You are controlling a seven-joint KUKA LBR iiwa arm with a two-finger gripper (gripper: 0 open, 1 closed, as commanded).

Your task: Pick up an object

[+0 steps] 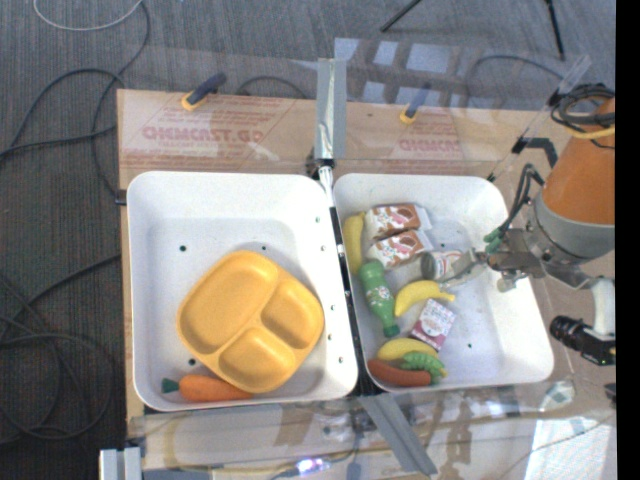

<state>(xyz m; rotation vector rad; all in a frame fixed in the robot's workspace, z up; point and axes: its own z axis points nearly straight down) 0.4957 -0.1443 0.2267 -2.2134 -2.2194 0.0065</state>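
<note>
The grey arm (585, 193) with its orange band reaches in from three o'clock, low over the right bin (500, 203). Its hand (462, 265) points toward nine o'clock at the bin's centre, touching a small silver can (437, 264); how far it is open cannot be told. Bananas (420, 294), a green bottle (378, 296) and cartons (392, 219) lie nearby. The left bin (160, 208) holds a yellow tray (250, 320) and a carrot (205, 389).

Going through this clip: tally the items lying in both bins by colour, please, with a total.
Yellow: 4: divided tray, and bananas at
Orange/red: 2: carrot, chilli
Green: 1: bottle
Printed cartons/packets: 3
Metal: 1: small can by the pincer
Total: 11
</note>
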